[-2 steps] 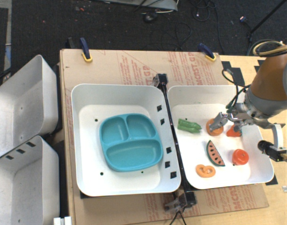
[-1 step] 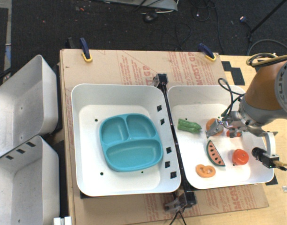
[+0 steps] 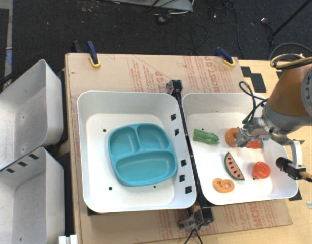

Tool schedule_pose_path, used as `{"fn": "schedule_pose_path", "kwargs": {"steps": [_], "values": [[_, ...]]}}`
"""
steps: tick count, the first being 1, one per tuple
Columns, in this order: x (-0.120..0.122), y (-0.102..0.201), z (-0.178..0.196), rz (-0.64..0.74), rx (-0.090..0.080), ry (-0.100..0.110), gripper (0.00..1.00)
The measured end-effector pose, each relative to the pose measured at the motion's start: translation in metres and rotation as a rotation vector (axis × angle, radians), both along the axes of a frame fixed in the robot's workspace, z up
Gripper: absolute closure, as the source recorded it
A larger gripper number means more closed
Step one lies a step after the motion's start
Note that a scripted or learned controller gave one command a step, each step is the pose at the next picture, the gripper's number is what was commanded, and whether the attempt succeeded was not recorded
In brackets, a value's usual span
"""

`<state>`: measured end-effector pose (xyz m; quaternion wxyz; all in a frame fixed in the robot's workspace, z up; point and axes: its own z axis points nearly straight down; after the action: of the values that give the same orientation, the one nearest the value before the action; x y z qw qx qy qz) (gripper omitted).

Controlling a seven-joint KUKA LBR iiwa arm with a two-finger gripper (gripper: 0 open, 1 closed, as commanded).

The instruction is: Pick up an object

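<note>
Where the grey arm with its orange band reaches in from the right, the pincer (image 3: pixel 246 138) hangs low over the right bin (image 3: pixel 284 191), near that bin's upper right part. Whether it is apart or together cannot be told, since the wrist hides much of it from above. It sits between two small things: a round orange piece (image 3: pixel 231 136) just to its left, touching or nearly so, and a red-orange piece (image 3: pixel 254 145) just under its right side, partly covered. Nothing can be seen clamped in it.

Further left in the same bin lies a green toy vegetable (image 3: pixel 205 136), lengthwise and close to the dividing wall. Below the pincer lies a watermelon slice (image 3: pixel 233 166), with its red face up and its green rind to the left. To the right of the slice stands a red tomato-like toy (image 3: pixel 261 170), apart from it. Near the front wall lies an orange ring-shaped piece (image 3: pixel 223 185), well apart from the pincer.

The left bin (image 3: pixel 92 187) holds a teal divided plate (image 3: pixel 142 154) with three compartments, set slightly askew in the middle. Both bins rest side by side on a brown board (image 3: pixel 130 70) on the bench, with two clamps with yellow tips (image 3: pixel 94 60) at its far edge.
</note>
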<state>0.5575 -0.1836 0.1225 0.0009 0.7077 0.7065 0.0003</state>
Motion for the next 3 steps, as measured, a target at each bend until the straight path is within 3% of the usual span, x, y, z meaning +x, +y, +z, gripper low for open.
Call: {"fn": "schedule_pose_path", "kwargs": {"steps": [2,3], "values": [[0.009,0.000,0.113,0.005,-0.002,-0.005,1.00],[-0.002,0.058,0.119,0.009,0.003,0.001,1.00]]}}
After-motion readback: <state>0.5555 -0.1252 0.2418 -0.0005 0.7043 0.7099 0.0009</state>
